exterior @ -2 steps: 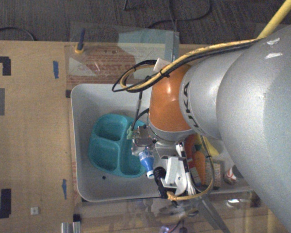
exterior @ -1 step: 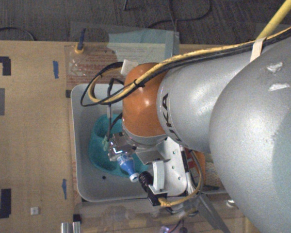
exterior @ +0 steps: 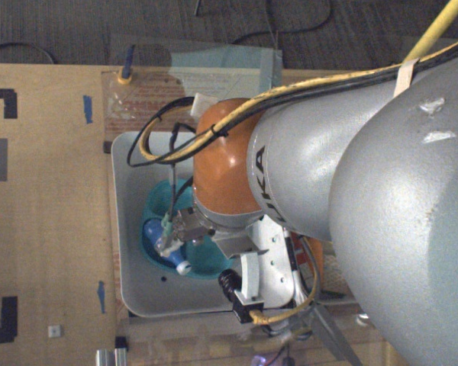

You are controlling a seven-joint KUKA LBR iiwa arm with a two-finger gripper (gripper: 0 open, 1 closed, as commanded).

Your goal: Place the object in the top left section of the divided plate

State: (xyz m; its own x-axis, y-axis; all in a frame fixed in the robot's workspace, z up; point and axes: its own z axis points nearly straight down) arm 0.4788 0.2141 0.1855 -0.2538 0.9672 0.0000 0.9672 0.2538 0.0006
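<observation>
Object: I read a small blue-and-white item (exterior: 177, 259) at the lower left edge of the plate, just under the gripper tip. I cannot make out its shape or what it is.
Object position: it lies on or against the plate, touching or nearly touching the blue patch (exterior: 151, 233) on the plate's left side. Which compartment that is, I cannot tell.
Divided plate: teal plate (exterior: 162, 197), sitting centre-left of frame inside the bin. The arm covers most of it, so the dividers are hidden from me.
Gripper: gripper (exterior: 170, 239) hangs low over the plate's left part, pointing toward the left of frame. Whether it is clenched, released or grasping the item, I cannot tell; the tip is small and cluttered.
Why so placed: my judgement is that the wrist sits directly over the plate because the program is working at plate level, either setting down or picking up.
Arm: grey arm (exterior: 343, 181) with orange band (exterior: 225, 166) enters from the right and fills the right half of frame, with cables (exterior: 168, 132) looping off the wrist.
Bin: white bin (exterior: 126, 204) holds the plate; its left wall and lower left floor are visible.
Bench: brown bench top (exterior: 46, 204) with blue tape marks (exterior: 87, 109) to the left of the bin.
Task status: I judge placement unconfirmed, since the target section is hidden.
</observation>
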